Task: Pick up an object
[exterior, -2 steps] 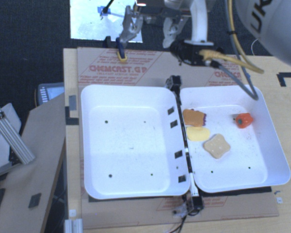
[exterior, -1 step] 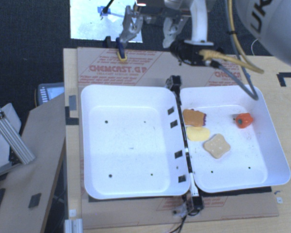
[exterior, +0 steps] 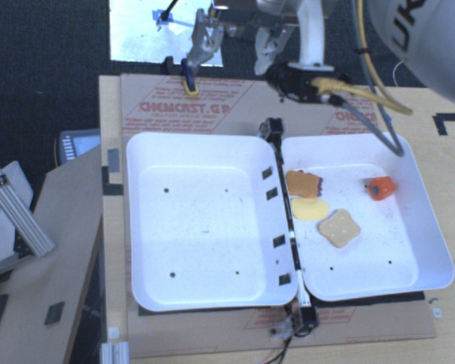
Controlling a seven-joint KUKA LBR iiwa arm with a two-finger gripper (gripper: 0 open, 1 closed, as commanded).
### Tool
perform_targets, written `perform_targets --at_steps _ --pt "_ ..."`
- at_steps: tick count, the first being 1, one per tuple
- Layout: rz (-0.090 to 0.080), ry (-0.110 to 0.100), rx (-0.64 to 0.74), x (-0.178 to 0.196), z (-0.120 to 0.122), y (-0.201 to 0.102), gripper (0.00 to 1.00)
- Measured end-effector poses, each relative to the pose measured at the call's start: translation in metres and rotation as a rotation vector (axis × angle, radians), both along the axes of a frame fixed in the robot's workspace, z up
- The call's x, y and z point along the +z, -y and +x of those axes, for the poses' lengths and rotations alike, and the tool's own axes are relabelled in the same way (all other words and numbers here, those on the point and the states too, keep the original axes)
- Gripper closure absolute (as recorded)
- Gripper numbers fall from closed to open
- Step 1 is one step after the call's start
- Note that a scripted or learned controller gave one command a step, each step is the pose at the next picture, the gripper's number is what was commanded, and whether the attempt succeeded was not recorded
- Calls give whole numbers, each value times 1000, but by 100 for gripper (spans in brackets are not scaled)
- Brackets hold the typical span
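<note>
Cardboard sheeting covers the tabletop (exterior: 212, 108) under two white bins. Nearest in the right bin (exterior: 421, 226) lies a tan biscuit-shaped piece (exterior: 339, 228), then a yellow disc (exterior: 309, 209), an orange-brown block (exterior: 304, 183) and a small red object (exterior: 380, 188). Far behind, the end effector (exterior: 239, 40) hangs high above the bins, fingers spread, nothing between them. No grasp has begun, I judge; next it must descend over one piece.

Tan bench (exterior: 76, 203) on dark floor (exterior: 45, 51), with perhaps a bright reflective panel (exterior: 144, 21).
</note>
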State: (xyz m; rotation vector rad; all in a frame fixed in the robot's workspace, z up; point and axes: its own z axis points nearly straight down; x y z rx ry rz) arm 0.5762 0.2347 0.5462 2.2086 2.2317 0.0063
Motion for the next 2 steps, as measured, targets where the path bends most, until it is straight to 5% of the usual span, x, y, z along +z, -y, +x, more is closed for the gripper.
perform_targets --at_steps 2 --pt "0 0 0 0 0 0 0"
